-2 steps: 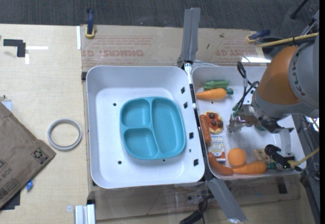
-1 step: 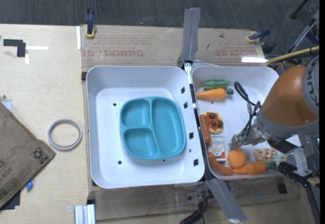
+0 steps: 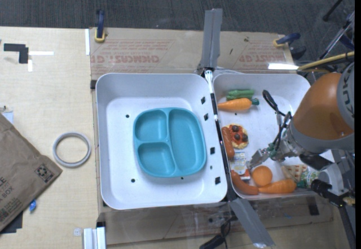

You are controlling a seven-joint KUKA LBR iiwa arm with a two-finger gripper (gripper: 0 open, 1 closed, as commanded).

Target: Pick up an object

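Note:
The right bin holds several toy foods. At its far end lie a green pea pod and a carrot. Near the middle are a pizza slice and a red sausage. An orange ball, a second carrot, another sausage and a sandwich piece crowd the near edge. My gripper hangs low over the bin, just above and beside the orange ball, with the orange-banded wrist behind it. I see nothing held in it.
The left bin carries a blue divided plate. A grey tape ring and a cardboard box lie on the bench to the left. A black cable loops from the wrist over the right bin.

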